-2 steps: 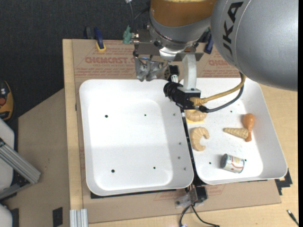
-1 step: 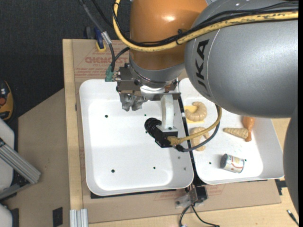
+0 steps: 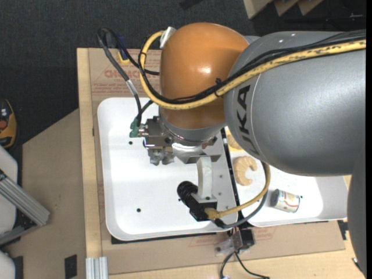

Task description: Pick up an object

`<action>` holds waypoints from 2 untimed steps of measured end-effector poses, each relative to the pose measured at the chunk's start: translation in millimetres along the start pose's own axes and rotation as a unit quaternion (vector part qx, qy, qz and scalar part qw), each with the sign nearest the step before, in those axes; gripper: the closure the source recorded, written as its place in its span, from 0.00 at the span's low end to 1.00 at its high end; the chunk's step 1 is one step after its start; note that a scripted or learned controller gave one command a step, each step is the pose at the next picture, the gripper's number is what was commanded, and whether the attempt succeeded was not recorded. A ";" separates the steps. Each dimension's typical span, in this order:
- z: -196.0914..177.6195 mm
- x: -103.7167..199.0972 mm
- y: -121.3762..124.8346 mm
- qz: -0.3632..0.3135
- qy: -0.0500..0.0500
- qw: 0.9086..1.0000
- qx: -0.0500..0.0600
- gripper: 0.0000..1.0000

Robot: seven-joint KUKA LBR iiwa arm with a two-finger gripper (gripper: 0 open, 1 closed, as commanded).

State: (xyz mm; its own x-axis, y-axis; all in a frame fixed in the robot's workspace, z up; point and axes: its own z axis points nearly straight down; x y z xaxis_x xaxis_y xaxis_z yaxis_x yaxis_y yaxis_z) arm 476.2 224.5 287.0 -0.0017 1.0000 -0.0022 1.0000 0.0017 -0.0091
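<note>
My gripper hangs low over the left bin, near the middle of its floor, under the big orange wrist band. No object shows between or beneath it. A tan crescent-shaped piece lies in the right bin close to the divider. Near that bin's front edge lies a small white can-like cylinder on its side. Another tan piece peeks out from under the arm.
The grey arm covers most of the right bin and the back of both bins. The cardboard bench top frames the bins. Two tiny dark specks mark the left bin's floor.
</note>
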 end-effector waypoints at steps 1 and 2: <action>-49.1 -20.7 3.1 0.002 0.002 1.000 -0.007 1.00; -184.4 0.7 2.1 -0.001 0.005 1.000 -0.013 1.00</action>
State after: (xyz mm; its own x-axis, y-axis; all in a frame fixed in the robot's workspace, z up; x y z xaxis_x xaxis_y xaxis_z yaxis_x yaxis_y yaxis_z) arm 479.9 225.6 471.3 -0.0041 1.0000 0.0088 0.9999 0.0039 0.0163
